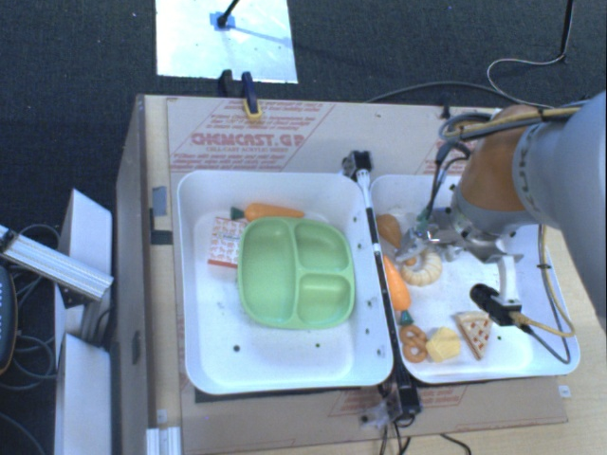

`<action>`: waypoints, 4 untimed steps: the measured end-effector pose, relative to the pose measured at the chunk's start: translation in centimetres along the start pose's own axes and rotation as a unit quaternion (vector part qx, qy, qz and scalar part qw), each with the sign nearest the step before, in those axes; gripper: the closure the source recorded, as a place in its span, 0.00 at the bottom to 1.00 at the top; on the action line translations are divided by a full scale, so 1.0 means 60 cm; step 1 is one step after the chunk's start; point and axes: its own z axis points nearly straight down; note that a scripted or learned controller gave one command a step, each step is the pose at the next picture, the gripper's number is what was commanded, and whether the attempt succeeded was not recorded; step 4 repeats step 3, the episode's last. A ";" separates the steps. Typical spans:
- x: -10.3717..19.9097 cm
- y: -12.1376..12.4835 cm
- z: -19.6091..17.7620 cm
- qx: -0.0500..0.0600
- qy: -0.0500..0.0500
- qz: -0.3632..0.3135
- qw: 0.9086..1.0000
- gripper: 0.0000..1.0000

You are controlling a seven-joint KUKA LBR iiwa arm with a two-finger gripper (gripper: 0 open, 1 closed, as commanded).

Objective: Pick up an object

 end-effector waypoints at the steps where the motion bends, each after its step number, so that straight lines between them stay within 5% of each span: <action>1: -0.008 0.104 0.012 0.027 0.004 0.002 1.000 0.00; 2: -0.006 0.103 -0.005 0.030 0.005 -0.003 1.000 1.00; 3: 0.074 0.023 -0.167 -0.001 0.000 -0.002 1.000 1.00; 4: 0.074 0.023 -0.167 -0.001 0.000 -0.002 1.000 1.00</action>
